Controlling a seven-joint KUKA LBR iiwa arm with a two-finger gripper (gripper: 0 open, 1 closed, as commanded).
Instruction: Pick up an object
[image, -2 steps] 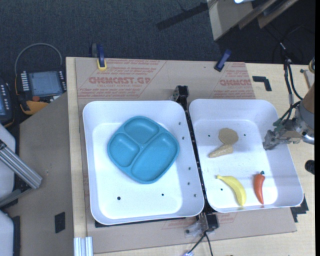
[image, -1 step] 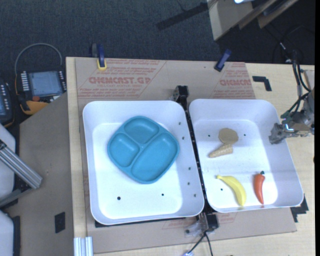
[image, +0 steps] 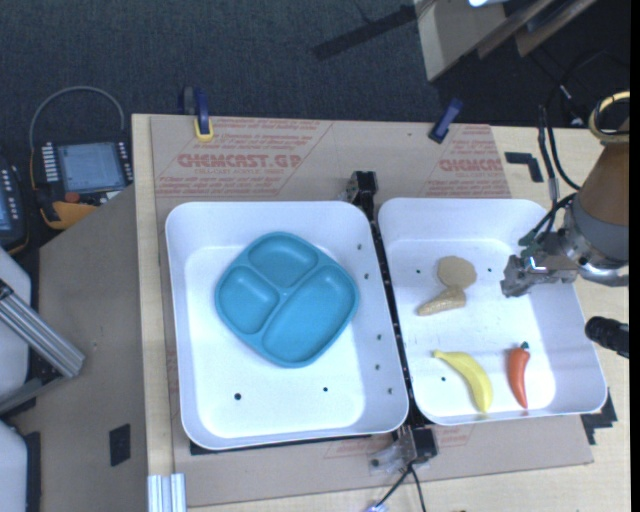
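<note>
Approach step over the right bin, nothing yet picked up.

The gripper (image: 522, 277) was seen above the right bin (image: 560, 400), and whether it was wide or narrow could not be told. The tan object (image: 450, 283) lay near, to its left; the banana (image: 470, 376) and the red pepper (image: 518, 374) lay below it. A descent onto one object was judged to be needed next.

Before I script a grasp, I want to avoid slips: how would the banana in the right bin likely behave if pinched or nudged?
The banana looks like a smooth, glossy toy, so it is probably light and somewhat slippery. Its curved, tapering shape suggests it could pivot or roll aside if nudged at one end. It lies flat on the right bin floor, apart from the chili pepper, so a mid-body pinch seems safest.
</note>
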